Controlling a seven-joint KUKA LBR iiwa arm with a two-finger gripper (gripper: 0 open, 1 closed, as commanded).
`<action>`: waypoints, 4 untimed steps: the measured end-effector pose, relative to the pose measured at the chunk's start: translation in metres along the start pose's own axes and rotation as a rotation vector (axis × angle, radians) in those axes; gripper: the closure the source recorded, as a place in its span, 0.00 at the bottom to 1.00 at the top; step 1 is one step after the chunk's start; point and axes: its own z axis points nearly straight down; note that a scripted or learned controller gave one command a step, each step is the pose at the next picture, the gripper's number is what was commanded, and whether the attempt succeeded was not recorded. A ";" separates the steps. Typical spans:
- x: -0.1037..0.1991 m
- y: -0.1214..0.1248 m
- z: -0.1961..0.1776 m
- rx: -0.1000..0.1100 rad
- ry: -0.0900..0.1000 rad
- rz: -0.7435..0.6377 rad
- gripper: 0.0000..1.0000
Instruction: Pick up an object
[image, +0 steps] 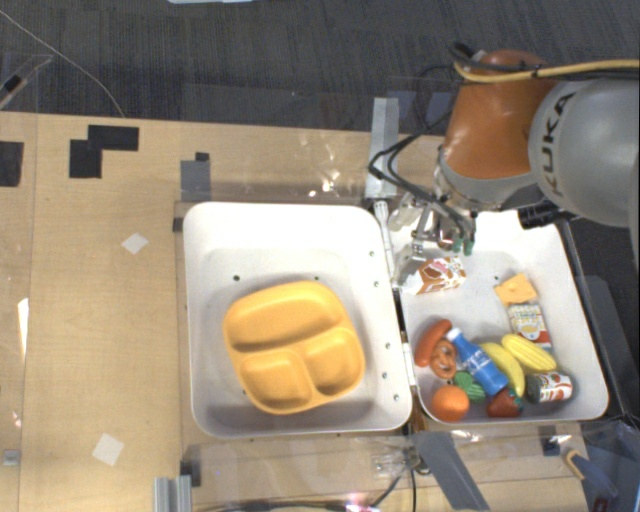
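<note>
Hovering over the right shallow white bin (585, 300), metal two-finger gripper (437, 243); open or closed, cannot tell. Small white-and-red packet (441, 276) just below it.

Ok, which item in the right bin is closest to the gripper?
The small orange-and-white packet, lying just below the gripper at the bin's upper left. The cheese wedge and the rest lie farther down.
</note>
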 end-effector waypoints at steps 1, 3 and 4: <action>0.017 0.125 -0.016 -0.003 -0.001 -0.054 0.00; 0.025 0.179 -0.009 0.001 0.005 0.421 0.00; 0.028 0.194 -0.066 -0.002 -0.004 0.353 0.00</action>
